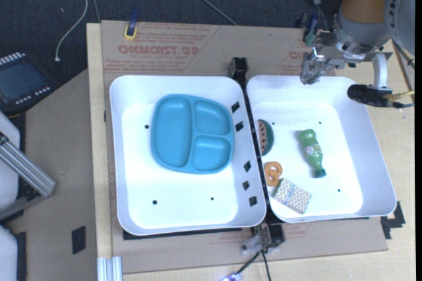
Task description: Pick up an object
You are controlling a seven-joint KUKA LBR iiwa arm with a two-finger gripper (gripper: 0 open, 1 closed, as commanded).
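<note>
The right bin holds a green bottle lying near its middle. Closer to the divider lie a pretzel, a small patterned packet and a watermelon slice. My gripper hangs over the back edge of the right bin, well behind the bottle and apart from every object. Nothing shows between its tips.
A blue divided plate lies in the left bin. Black clips run along the divider between the bins. Cables trail over the dark floor behind the bench, and a blue clamp sits on the cardboard at the back left.
</note>
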